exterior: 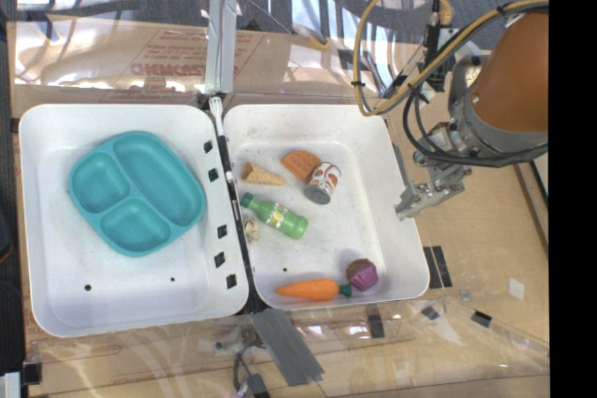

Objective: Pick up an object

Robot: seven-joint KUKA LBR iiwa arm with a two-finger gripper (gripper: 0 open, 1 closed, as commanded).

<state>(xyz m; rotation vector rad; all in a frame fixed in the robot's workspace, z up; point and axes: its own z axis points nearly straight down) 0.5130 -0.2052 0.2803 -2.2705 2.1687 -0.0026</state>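
- The gripper [427,197] hangs just outside the right bin's [392,154] right wall, over the bench [485,275]; I cannot tell its state.
- Inside that bin lie a green bottle [276,216], a carrot [309,291] (near the front wall), a purple onion [363,274], a small can [322,184], a waffle cone [262,173] and a brown pastry [299,164].
- The left bin [56,294] bears a teal divided plate [137,192].

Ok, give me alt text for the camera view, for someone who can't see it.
A grey robot arm's gripper hangs outside the right edge of the right bin, which holds a carrot, green bottle, small can, cone and other toy foods. The left bin holds a teal divided plate.
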